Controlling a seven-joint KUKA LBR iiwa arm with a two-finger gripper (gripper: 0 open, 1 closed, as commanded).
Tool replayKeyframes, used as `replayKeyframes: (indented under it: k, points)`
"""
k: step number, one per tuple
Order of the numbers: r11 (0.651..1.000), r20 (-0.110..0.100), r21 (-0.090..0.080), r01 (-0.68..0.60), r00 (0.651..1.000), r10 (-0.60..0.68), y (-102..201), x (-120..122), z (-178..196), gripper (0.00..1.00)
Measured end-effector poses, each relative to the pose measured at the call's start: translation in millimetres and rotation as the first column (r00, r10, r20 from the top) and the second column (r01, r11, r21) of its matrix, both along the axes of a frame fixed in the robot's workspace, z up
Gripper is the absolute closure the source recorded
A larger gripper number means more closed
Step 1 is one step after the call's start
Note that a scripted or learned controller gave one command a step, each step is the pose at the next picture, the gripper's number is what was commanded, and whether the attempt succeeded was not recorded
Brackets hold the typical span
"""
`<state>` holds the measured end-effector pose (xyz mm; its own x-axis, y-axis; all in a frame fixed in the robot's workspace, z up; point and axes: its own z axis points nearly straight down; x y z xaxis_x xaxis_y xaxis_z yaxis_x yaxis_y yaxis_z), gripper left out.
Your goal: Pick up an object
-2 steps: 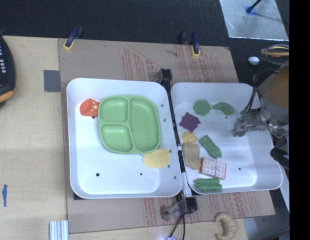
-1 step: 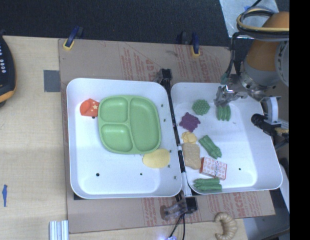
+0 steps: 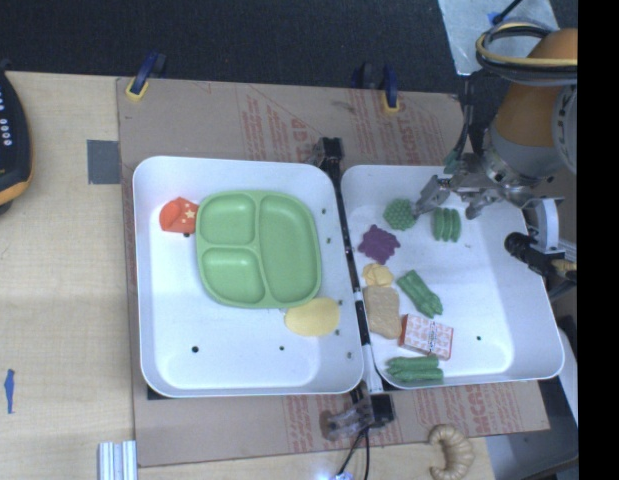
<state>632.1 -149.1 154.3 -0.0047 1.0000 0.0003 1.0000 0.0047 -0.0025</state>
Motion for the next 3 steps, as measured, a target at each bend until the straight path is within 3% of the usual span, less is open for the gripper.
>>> replayKeyframes:
  k: [1,2,3]
  points:
    - [1.000,-0.010,0.002,0.001,1.000,-0.001,1.2,-55.0,-66.6,0.00]
    - [1.000,-0.006,0.001,0.001,1.000,-0.001,27.2,-87.4,-63.1,0.00]
    - [1.000,0.004,-0.001,-0.005,1.000,0.005,52.8,-40.6,-61.8,0.00]
